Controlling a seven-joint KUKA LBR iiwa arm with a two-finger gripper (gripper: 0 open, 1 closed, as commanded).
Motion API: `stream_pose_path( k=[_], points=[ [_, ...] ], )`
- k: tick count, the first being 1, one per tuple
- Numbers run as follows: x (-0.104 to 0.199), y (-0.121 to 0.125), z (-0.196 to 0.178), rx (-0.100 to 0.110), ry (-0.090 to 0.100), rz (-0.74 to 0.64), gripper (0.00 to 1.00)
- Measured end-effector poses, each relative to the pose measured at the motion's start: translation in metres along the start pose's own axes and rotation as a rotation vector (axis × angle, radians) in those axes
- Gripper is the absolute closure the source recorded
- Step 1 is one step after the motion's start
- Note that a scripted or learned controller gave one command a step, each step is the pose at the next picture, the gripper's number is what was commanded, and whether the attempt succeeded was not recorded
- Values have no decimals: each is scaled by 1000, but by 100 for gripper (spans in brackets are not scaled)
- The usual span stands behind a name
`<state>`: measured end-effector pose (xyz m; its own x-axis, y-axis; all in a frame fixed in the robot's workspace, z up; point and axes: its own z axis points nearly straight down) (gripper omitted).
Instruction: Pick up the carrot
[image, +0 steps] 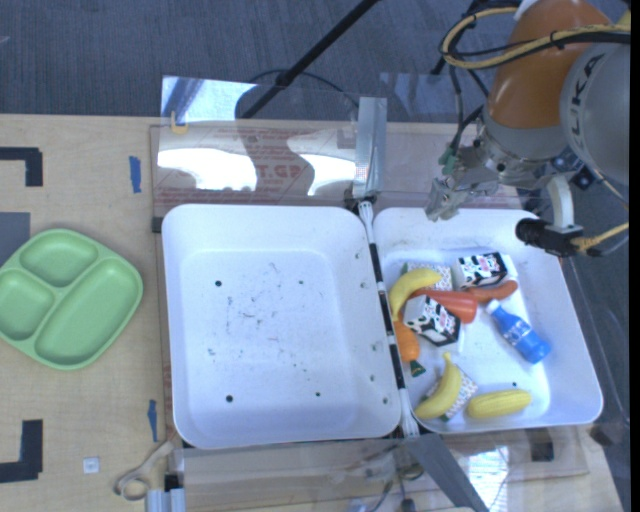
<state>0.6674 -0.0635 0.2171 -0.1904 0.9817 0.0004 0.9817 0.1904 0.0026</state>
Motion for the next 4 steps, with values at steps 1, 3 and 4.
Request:
stream_pose_path(
  k=[1,3,4],
  points=[
    [19,3,31,2,1,-234,100],
    [56,-18,31,1,1,-359,100],
    [-15,-3,25,-3,-3,-259,100]
  ],
)
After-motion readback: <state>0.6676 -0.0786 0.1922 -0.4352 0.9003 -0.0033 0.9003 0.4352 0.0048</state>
